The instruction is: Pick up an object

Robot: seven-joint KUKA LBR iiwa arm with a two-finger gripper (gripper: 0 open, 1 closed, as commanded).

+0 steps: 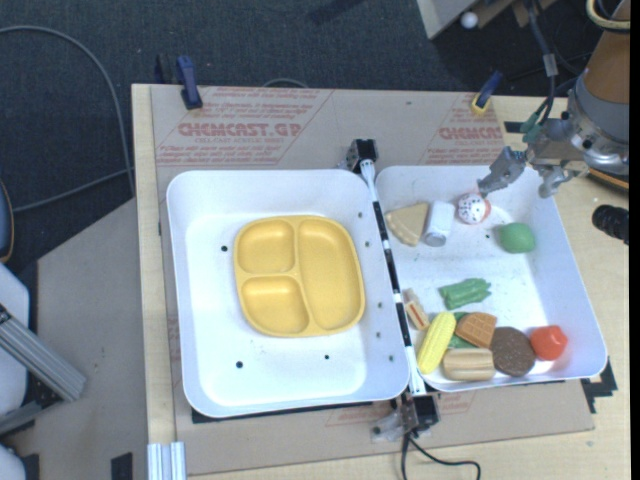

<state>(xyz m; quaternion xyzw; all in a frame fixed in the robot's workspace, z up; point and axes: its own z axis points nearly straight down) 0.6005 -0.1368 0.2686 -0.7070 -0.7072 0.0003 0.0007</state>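
Two-finger gripper point(523, 174) at 1 o'clock of the view, over the top edge of the right white bin point(575, 278). Fingers spread apart, nothing between them; one grey finger point(498, 176) slants down toward 7 o'clock, the other point(551, 180) hangs at its 3 o'clock.

Nearest item: small white ball with red marks point(472, 208), at 7 o'clock of the gripper, round, no long axis. Touching it or just beside, at its 9 o'clock, a short grey cylinder point(437, 223), long axis about 12–6, then a tan wedge slice point(407, 224), tip toward 9. Green round toy point(516, 237) at 6 o'clock of the gripper.

Further down: green leafy toy point(465, 292), long axis 9–3. Yellow corn cob point(436, 341), axis 1–7. Tan waffle piece point(477, 328), brown round cookie point(513, 351), tan bread roll point(468, 365), orange-red tomato point(549, 342) crowd the 6 o'clock corner.

Left white bin point(200, 298) holds a yellow three-compartment plastic plate point(298, 274).

Cardboard sheet point(250, 128) under the bins reads "CHEMCAST GP" in red, repeated.
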